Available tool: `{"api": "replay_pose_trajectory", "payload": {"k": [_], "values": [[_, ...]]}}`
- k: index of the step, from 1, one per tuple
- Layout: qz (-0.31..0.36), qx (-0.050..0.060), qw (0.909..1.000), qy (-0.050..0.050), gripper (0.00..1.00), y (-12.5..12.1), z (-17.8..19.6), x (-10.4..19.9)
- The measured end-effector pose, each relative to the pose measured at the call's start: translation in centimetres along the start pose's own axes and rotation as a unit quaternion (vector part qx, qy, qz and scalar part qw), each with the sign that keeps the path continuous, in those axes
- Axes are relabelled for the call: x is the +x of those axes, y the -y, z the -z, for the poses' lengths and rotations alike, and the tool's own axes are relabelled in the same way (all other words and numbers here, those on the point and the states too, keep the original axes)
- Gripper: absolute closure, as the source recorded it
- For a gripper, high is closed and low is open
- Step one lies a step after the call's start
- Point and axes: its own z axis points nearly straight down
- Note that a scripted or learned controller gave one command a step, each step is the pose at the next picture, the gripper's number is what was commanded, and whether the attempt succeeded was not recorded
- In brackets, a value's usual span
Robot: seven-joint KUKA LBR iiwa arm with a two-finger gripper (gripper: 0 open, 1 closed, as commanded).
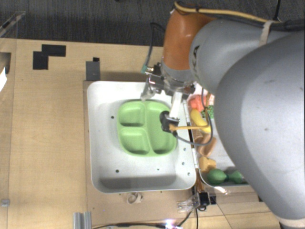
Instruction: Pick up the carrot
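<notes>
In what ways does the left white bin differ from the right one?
The left bin holds one light green divided plate; the right bin holds several small pieces, among them a yellow one and a green one. The left bin is almost wholly in view; the arm covers much of the right bin. Both are white and shallow, side by side.

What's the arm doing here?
The KUKA arm reaches in from the right, with its hand over the far side of the left bin, just above the green divided plate. What looks like the carrot lies in the right bin beside a yellow banana, apart from the hand. I can't see anything held, so the pick isn't done.
</notes>
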Motion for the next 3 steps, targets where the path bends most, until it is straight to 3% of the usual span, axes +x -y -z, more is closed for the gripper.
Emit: {"api": "replay_pose_trajectory", "payload": {"k": [1, 2, 3], "values": [[-0.090, 0.001, 0.9959, 0.001, 0.00, -4.6, -6.2, 2.6], [-0.126, 0.000, 0.9921, -0.001, 0.00, 0.8, -5.7, 8.9], [-0.017, -0.007, 0.9998, -0.008, 0.00, -0.8, -9.7, 7.3]]}}
